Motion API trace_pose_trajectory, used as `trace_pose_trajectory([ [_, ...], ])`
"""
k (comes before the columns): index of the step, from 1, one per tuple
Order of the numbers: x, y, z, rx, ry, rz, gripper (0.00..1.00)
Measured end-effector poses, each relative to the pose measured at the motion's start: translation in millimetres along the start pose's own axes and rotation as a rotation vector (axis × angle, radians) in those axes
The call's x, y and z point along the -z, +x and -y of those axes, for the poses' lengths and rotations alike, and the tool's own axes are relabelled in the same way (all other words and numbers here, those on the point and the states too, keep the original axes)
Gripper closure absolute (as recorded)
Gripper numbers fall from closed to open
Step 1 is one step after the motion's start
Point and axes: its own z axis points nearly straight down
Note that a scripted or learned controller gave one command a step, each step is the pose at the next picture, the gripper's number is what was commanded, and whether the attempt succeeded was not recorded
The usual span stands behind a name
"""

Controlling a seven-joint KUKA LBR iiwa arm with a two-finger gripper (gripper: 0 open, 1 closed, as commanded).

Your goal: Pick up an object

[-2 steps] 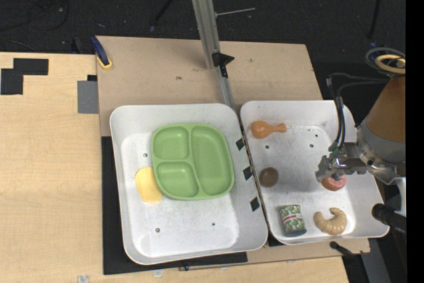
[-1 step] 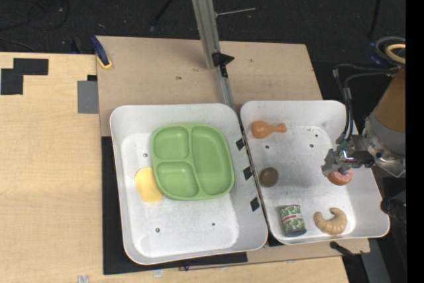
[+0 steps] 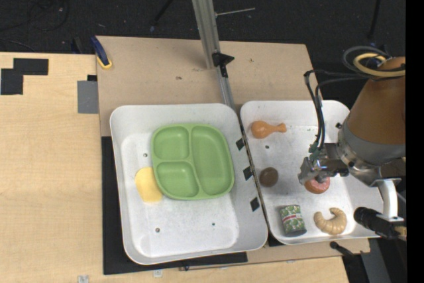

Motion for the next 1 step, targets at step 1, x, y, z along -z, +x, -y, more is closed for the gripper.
trace_pose_trajectory([
  [1,-9.3,49.2,3.6,0.0,0.0,0.001,1.0],
])
